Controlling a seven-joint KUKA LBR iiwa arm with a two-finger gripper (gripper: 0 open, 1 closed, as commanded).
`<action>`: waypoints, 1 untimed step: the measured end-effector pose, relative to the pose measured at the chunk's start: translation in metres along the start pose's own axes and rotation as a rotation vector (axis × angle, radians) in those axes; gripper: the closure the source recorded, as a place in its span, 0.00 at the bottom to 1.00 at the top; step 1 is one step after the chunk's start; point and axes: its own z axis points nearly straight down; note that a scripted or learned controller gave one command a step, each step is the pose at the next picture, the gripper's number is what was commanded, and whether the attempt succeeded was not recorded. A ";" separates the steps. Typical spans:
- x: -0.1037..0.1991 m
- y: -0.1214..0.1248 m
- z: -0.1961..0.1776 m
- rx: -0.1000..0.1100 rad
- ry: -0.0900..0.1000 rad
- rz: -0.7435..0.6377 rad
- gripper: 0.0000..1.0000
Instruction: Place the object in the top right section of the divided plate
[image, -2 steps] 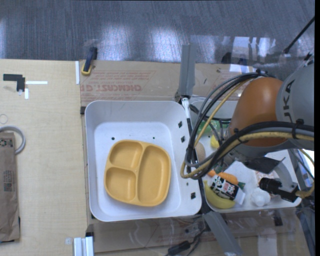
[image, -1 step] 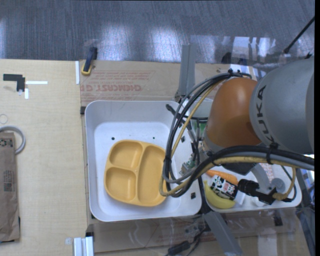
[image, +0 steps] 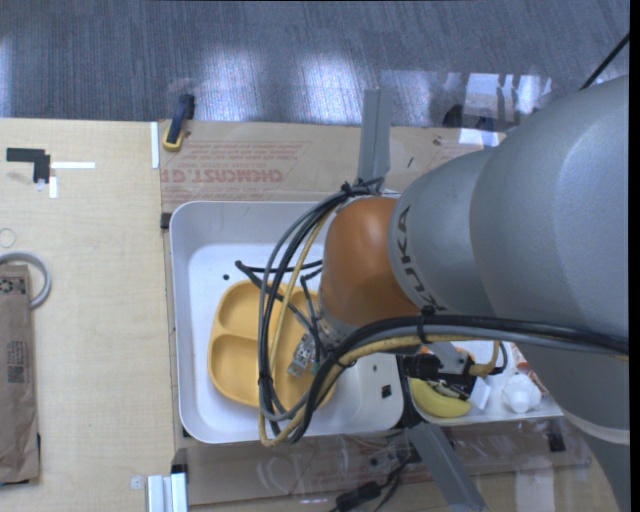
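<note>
From my remote station, my arm (image: 520, 250) looms over the yellow divided plate (image: 235, 345) in the left white bin (image: 195, 300), apparently mid-placement; I cannot tell where the object is, so next I must confirm the plate's top right section.

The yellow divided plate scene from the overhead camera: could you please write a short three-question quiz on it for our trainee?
1. True or false: the yellow divided plastic plate lies in the shallow white bin on the view's left.
2. What covers part of the plate? A) the grey arm with its orange band and black cables B) a towel C) a lid
3. Fill in: the yellow banana-shaped object lies to the plate's ____ in the view.

Key: 1 true; 2 A; 3 right.
</note>
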 end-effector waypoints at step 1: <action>0.013 -0.012 -0.081 0.003 0.002 -0.151 1.00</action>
